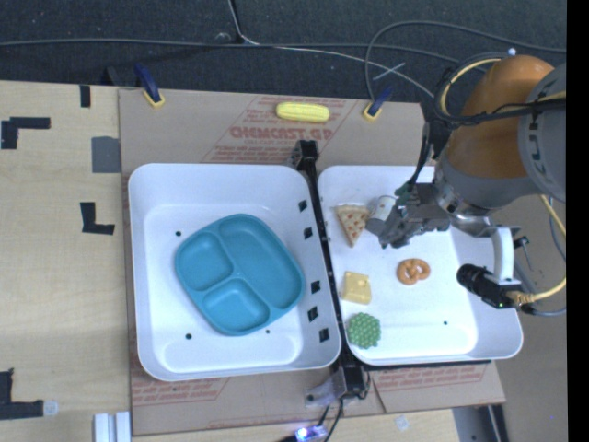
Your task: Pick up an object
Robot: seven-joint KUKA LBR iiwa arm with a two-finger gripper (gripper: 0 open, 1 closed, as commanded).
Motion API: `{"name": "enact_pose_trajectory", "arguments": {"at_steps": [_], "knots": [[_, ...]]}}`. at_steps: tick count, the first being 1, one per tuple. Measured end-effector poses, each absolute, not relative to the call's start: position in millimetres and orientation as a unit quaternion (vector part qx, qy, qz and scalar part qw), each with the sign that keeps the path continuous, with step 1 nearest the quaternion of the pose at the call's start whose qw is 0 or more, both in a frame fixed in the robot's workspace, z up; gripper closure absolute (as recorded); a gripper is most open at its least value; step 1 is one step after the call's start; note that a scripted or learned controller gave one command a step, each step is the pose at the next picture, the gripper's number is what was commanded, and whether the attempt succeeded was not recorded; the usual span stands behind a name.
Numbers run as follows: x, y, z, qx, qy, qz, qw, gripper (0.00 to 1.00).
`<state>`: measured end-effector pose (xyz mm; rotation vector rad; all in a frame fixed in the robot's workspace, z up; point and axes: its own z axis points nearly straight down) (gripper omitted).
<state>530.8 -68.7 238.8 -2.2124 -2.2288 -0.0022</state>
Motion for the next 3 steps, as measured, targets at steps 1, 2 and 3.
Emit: {"name": "enact_pose_trajectory", "arguments": {"at_steps": [1,2,3], "knots": [[518.2,-12,229,-0.705,-0.709,0.0008,0.001,1.0],[524.0,41,234,-0.705,-0.71,0.0002,0.001,1.0],[510.2,99,233,-0.704,-0.71,0.0006,0.001,1.0]]}}
